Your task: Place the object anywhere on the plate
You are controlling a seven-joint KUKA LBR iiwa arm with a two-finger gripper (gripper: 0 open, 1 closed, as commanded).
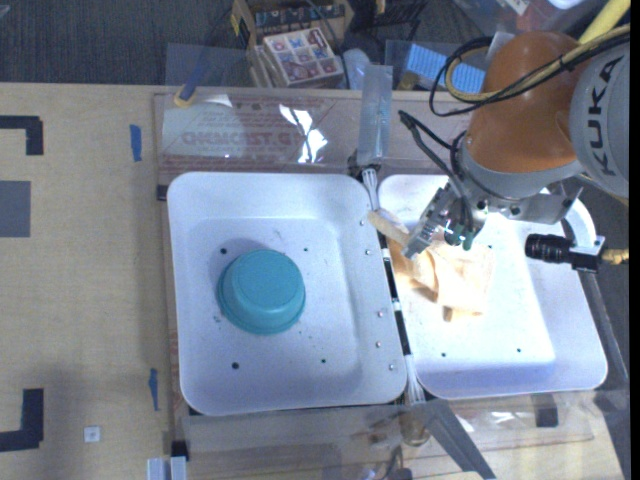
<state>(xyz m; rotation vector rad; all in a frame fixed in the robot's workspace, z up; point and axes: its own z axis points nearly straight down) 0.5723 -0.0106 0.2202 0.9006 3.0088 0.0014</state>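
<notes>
My gripper (445,230) hangs over the right bin (560,358), near its left wall, above tan objects (450,276); whether it is apart or together, I cannot tell. A teal plate (262,290) lies inverted in the left bin (200,208).

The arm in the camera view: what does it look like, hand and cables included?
The arm is a rounded grey body with a broad orange band above the wrist and the dark letters KUKA along its right side. Black and yellow cables loop over the orange part. The hand is small, dark metal with teal parts near its tip. A black cylindrical fitting juts out to its right.
</notes>
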